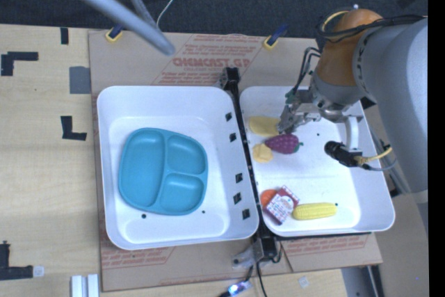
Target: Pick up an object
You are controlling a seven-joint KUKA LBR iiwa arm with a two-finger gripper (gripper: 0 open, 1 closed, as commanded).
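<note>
Hanging low over the right-hand shallow white bin (348,219), the two-finger gripper (288,123) on the grey arm (396,94) sits just above a small purple bunch of toy grapes (282,144), which looks like the object it is after. From this slanted angle the grapes lie on the bin floor below the fingertips, not between them; whether the fingers are spread or closed cannot be told, since the wrist hides most of them.

The grapes appear to be a light, hollow plastic toy: stiff, slightly knobbly, probably smooth enough to squirt sideways if pinched off-centre. The fair place to take hold would be across the short width of the bunch, at its middle, with the fingers coming down on either side.

The bunch is oval, dark magenta, with a bumpy surface, lying near the bin's left wall. A pale yellow rounded toy (263,125) sits just beside it above, and a smaller yellow lump (262,153) nearly touches its left end, so there is little room there. A yellow toy corn cob (314,211) and a red-and-white packet (280,206) lie well apart. A blue divided plastic plate (163,170) rests in the left-hand white bin (111,108).
</note>
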